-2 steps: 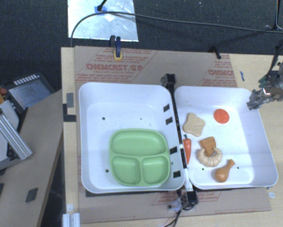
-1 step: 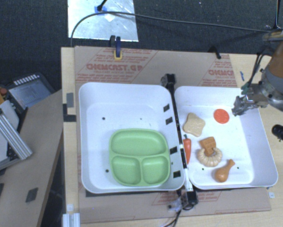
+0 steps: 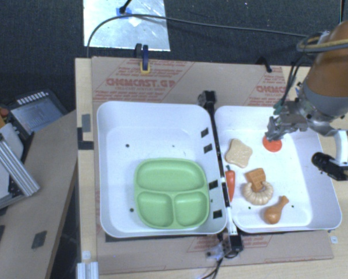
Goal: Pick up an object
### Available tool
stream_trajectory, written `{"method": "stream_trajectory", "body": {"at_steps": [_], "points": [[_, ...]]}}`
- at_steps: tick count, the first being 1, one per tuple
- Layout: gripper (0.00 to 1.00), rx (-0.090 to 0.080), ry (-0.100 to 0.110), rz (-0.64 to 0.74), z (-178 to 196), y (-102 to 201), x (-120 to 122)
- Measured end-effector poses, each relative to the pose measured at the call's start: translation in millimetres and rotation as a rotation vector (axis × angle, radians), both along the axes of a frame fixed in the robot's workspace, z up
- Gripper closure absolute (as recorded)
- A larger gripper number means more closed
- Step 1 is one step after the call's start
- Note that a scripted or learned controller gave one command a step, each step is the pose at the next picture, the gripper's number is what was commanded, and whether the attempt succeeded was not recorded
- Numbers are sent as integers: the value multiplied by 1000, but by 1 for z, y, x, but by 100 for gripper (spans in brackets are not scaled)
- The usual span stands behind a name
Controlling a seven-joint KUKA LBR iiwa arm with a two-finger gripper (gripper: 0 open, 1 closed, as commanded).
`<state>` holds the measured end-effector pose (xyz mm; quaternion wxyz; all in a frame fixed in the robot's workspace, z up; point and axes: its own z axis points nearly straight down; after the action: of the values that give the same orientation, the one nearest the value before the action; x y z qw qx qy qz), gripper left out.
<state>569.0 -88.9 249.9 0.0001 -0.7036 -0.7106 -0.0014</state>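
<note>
**Hanging over the red disc in the right bin**

Dark carpet running behind the bench; tan tabletop spreading at far left, carrying an aluminium rail (image 3: 8,161) and a dark device with a pale keypad (image 3: 37,112). Shining up top, a sheet of foil (image 3: 127,13) with a black cable crossing it. Lying under both bins, a brown protective sheet (image 3: 140,82) printed in red, reading "CHEMCAST GP" at the upper left and repeating, partly cut off, at the upper right. Pinching that sheet's top edge, a yellow clamp (image 3: 144,60).

Sitting to the left, the left bin (image 3: 104,156), holding a green divided plate (image 3: 171,193) towards its near side. Bridging the seam between the bins, a black clip (image 3: 207,97).

Sitting to the right, the right bin (image 3: 330,214). Resting inside, from the seam outward: a red-orange pepper (image 3: 230,182) along the left wall, a pale slice of toast (image 3: 239,153), a brown block (image 3: 255,178) leaning on a cream garlic bulb (image 3: 258,193), a tan drumstick (image 3: 275,210) near the front edge, and a red disc (image 3: 273,145) further back.

Reaching in from the right, the gripper (image 3: 273,133), poised directly above the red disc and partly covering it. Width of the claw: cannot tell; whether touching the disc, also unclear.
</note>
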Motion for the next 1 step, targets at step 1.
{"method": "stream_trajectory", "body": {"at_steps": [1], "points": [[100, 0, 0, 0, 7, 55, -7]]}}
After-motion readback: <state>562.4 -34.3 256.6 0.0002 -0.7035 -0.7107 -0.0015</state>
